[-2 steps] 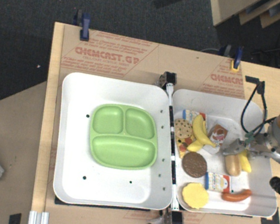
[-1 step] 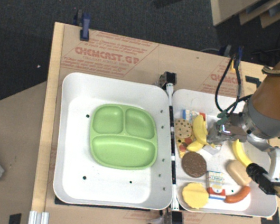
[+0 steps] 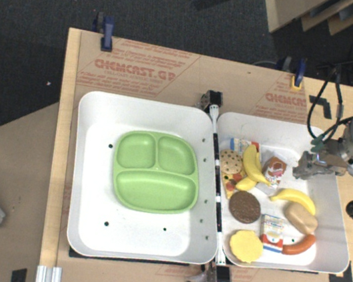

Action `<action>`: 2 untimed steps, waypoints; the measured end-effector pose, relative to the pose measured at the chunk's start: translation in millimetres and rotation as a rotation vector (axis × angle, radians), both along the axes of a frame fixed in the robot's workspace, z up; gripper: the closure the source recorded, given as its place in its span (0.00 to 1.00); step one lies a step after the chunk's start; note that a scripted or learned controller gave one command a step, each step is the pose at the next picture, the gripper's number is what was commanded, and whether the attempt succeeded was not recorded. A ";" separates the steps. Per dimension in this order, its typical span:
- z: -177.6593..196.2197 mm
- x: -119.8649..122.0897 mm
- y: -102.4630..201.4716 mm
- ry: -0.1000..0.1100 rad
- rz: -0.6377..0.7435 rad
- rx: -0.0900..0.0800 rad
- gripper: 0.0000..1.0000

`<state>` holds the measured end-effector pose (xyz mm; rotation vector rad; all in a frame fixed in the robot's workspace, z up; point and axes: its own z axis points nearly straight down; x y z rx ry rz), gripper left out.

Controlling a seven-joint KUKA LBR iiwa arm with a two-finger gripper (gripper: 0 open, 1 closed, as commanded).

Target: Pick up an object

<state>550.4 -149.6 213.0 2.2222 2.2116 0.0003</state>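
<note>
At right of frame, the gripper [image 3: 309, 166], finger state impossible to tell, hangs over the right bin [image 3: 345, 221], where crowded toy food, notably the banana [image 3: 295, 198] near the bread roll [image 3: 302, 218], risks a glancing, failed grasp.

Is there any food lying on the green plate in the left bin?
No, the green plate shows three bare compartments; the food items lie in the right bin.

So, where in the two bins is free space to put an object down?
Left bin: bare floor around the green divided plate, widest along the near edge and the left side. The plate's three compartments hold nothing. Right bin: crowded with bananas, a brown disc and other toy food; the gripper hovers over its far right part.
</note>
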 end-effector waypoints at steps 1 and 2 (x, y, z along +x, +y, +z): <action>-0.5 -0.5 3.8 0.003 0.004 0.003 0.00; -112.5 6.6 -61.3 -0.004 0.007 0.002 0.00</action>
